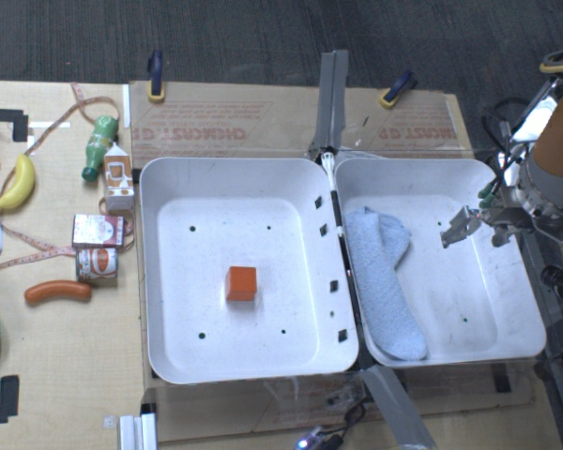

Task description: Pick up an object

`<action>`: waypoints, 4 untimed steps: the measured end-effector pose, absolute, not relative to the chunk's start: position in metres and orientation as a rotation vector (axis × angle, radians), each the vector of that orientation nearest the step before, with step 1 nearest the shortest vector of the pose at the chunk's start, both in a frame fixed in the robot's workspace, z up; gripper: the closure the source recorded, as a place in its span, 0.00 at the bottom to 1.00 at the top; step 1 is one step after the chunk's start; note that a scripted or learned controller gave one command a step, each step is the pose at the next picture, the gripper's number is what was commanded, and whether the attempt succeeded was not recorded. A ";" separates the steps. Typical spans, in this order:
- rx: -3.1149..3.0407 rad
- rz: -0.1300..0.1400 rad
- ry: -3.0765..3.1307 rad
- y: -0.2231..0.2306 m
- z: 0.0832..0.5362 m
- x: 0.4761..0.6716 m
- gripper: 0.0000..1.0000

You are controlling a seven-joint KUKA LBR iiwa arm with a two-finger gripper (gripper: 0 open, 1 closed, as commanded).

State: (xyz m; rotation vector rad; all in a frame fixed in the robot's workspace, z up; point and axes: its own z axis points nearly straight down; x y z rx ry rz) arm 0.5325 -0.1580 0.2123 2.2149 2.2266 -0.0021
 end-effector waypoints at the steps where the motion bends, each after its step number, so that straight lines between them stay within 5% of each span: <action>1: 2.370 -0.005 2.064 -0.098 0.110 0.595 0.00; 2: 2.447 -0.003 1.968 -0.148 0.191 0.563 0.00; 3: 2.587 -0.002 1.783 -0.124 0.092 0.560 0.00; 4: 2.566 0.002 1.820 -0.206 0.110 0.561 0.00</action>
